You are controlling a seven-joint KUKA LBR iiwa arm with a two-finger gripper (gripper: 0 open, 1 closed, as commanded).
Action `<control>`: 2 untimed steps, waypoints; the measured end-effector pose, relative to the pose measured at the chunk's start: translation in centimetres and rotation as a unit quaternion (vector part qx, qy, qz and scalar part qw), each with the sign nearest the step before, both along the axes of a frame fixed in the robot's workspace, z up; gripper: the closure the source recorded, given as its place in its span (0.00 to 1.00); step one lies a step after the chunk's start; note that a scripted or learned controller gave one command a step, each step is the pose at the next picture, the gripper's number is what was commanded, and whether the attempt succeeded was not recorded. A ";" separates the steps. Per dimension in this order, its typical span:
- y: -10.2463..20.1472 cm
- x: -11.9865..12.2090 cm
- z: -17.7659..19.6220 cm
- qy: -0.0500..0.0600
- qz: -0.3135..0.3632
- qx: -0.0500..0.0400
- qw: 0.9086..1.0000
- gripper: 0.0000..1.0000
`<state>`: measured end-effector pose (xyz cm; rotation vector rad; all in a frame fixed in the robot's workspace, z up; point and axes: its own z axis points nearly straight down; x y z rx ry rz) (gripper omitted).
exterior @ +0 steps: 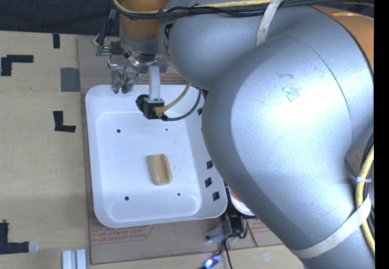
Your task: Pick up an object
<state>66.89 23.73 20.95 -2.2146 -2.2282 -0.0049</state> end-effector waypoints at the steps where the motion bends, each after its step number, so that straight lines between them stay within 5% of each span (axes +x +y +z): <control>1: -5.6 -8.2 3.5 0.003 -0.004 -0.002 1.000 1.00; 2: -6.1 -18.8 20.7 -0.005 0.000 0.003 1.000 1.00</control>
